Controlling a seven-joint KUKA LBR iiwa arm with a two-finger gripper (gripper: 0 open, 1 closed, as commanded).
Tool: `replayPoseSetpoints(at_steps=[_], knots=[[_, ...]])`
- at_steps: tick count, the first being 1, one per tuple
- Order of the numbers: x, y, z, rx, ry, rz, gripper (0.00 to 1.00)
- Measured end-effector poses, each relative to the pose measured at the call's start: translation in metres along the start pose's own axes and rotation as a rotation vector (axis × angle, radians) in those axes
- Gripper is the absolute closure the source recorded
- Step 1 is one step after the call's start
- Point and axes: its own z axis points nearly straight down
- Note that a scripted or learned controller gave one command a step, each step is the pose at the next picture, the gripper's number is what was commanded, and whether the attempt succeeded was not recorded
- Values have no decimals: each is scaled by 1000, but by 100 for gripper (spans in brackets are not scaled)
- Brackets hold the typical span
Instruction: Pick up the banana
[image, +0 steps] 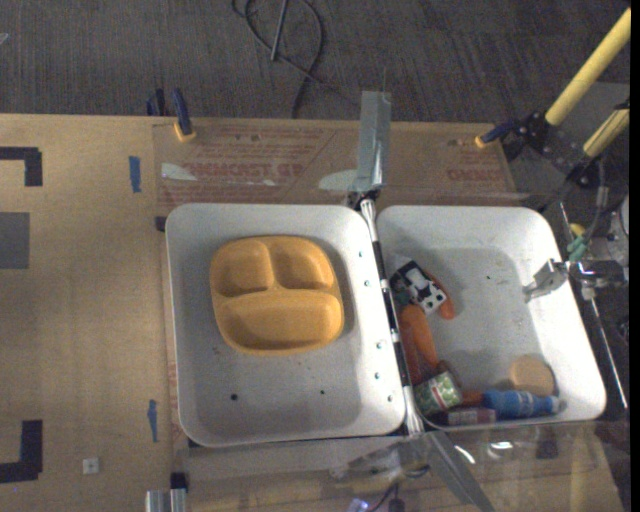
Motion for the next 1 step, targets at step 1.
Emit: replayPoseSetpoints(at_steps=[1], knots=[[69,-35,36,5,2,333,0]])
